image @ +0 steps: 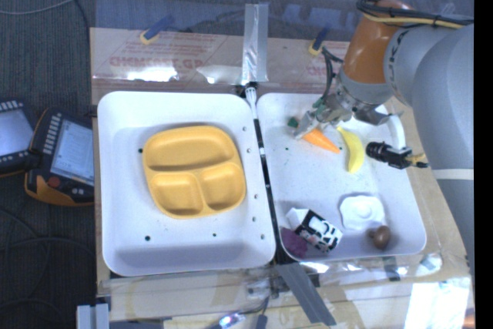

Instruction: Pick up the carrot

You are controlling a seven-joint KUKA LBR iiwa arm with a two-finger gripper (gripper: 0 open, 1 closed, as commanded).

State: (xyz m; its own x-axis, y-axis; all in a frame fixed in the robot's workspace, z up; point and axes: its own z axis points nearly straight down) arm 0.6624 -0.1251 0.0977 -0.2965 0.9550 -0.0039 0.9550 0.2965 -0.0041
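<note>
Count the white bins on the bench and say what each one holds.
2. The left bin holds a yellow divided tray. The right bin holds the carrot, a banana and other small items; the gripper may hide something.

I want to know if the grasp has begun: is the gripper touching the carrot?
Cannot tell. In the camera view the gripper sits right over the green-topped end of the carrot, overlapping it, but the slanted view shows neither contact nor a gap plainly.
</note>
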